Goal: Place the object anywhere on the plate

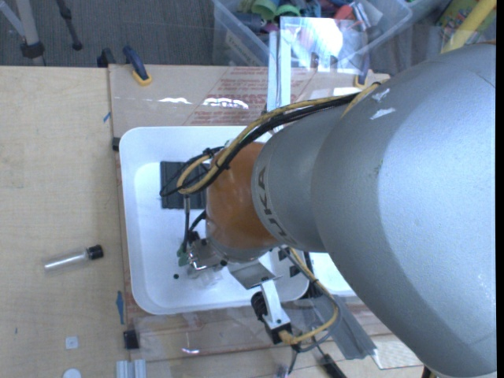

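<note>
- The grey arm with an orange band (236,203) leans low over the left shallow white plastic bin (135,211), probably so that the gripper (193,261) can work close to the bin floor.
- The wrist hides the gripper, so I cannot tell how far open it is or whether it holds anything.
- A small green bit (183,250) shows at the gripper's edge and may be the object.
- A dark flat square (172,187) lies in the bin's far-left part under the cables. It is possibly the plate.
- A clear tube with a black cap (72,257) lies outside on the wooden bench (47,156).
</note>
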Action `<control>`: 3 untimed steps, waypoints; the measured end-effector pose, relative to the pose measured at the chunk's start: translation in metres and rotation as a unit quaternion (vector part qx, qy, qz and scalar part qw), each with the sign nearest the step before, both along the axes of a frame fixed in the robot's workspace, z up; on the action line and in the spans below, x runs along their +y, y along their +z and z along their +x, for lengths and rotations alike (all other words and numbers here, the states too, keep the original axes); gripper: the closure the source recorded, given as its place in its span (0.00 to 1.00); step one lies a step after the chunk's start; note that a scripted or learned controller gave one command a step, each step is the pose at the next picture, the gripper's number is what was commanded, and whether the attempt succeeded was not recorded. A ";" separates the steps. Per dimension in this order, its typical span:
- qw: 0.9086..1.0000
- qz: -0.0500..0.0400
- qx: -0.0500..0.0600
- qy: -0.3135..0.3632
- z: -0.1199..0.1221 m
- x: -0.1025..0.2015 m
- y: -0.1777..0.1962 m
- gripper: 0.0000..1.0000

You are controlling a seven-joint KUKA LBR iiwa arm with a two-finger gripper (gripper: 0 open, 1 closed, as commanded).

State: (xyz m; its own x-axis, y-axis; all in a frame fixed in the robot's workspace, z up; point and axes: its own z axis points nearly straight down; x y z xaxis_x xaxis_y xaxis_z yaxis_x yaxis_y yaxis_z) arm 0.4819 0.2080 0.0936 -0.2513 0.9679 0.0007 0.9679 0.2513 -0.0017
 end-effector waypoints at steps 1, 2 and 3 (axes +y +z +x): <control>0.998 0.000 0.000 0.065 -0.003 0.005 0.120 1.00; 0.949 0.000 -0.002 0.315 0.022 -0.012 0.160 1.00; 0.963 0.001 0.000 0.269 0.008 0.009 0.008 1.00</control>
State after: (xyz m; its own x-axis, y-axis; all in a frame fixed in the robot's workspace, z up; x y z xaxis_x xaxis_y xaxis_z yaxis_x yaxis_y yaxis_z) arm 0.4897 0.2167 0.1012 -0.7168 0.6973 0.0015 0.6973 0.7168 -0.0010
